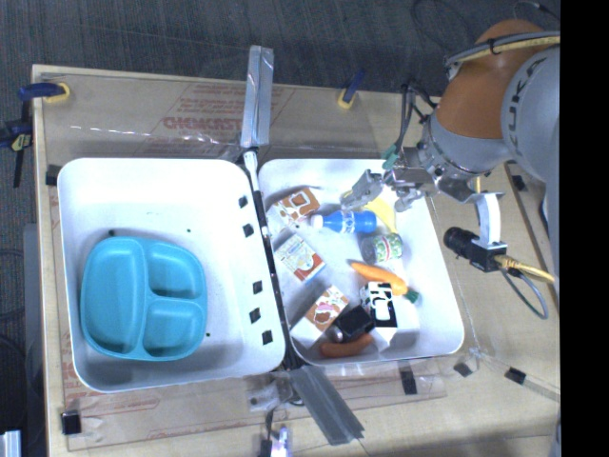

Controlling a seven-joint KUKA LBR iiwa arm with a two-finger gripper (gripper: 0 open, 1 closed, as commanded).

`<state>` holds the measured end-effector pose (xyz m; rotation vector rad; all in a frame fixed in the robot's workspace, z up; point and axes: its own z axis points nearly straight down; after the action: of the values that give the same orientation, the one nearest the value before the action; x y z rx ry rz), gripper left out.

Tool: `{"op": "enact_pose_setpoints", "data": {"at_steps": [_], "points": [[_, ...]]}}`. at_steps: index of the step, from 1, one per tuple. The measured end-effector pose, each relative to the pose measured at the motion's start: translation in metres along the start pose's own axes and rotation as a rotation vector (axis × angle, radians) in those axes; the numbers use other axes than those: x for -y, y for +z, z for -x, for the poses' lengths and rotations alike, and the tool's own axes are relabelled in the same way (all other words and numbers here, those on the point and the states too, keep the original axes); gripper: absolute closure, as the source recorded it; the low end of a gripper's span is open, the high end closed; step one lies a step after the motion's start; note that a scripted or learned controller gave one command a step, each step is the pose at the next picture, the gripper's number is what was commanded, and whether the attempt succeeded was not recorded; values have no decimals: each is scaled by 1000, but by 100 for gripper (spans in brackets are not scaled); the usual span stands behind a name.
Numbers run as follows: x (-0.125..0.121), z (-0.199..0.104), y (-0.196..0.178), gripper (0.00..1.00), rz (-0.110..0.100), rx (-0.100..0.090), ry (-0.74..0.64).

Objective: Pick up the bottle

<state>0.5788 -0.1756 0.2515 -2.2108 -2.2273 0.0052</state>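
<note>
**Bottle lying in right bin, gripper just above it**

Writing: only legible-ish text is red mirrored print on the clear sheet [205,112] at the bench's far edge, too faint to read w/ certainty. Carton labels are brown/white, print too small to make out. The black-and-white box [381,303] has a bold pattern, not readable.

Left to right: blue clamp [43,91] at far-left bench corner. Left bin [95,184] holds a teal divided tray [143,296], three compartments. Metal bar [257,93] runs along the divider btwn bins. Right bin [433,255] is crowded: small cartons [297,255] near the divider, another carton [324,307] lower down, a black item [352,322] and a brown sausage-like piece [343,348] at the near wall.

Bottle [344,222] lies on its side in the far half of right bin, blue body, white cap end pointing left. Green can [385,248] just beside it on the near side, carrot [379,274] below that, something yellow [383,208] touching its right end.

Gripper [366,188] hangs just over the bottle's right part; fingers look slightly apart, nothing clamped btwn them. Can and yellow item crowd the bottle's right end.
</note>
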Motion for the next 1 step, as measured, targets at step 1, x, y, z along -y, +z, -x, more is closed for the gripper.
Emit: {"op": "enact_pose_setpoints", "data": {"at_steps": [1], "points": [[-37, 34, 137, 0, 25, 10, -67]]}}
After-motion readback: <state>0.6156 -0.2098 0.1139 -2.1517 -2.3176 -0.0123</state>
